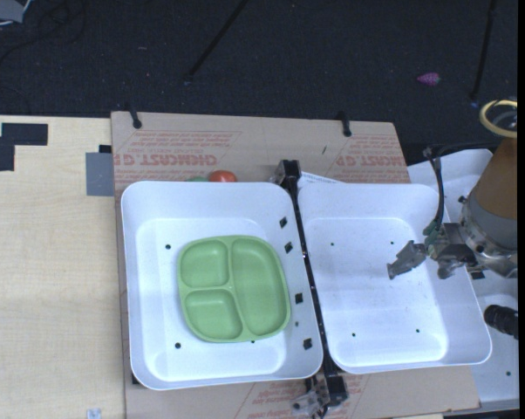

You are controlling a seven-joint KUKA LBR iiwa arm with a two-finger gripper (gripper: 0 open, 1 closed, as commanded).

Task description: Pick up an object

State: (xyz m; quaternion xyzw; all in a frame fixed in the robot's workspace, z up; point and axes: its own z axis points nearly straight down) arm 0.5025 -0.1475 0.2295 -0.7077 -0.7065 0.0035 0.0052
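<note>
Green plate point(235, 288), a divided one with three compartments, lies flat in the middle of the left bin point(149, 234), in the lower centre-left of the frame. It touches nothing else. Right of it, across the black clips that join the two, sits the right bin point(367, 339). The arm point(498, 190) enters from the right edge of the frame, its orange band showing above the grey wrist. The jaws point(408, 260) hang over the right part of the right bin, well apart from the plate; whether they are apart or together I cannot tell, and nothing shows between them. A small red-orange object point(222, 177) peeks out just behind the left bin's upper rim, on the cardboard sheet point(245, 151) that covers the surface under both bins.
</note>
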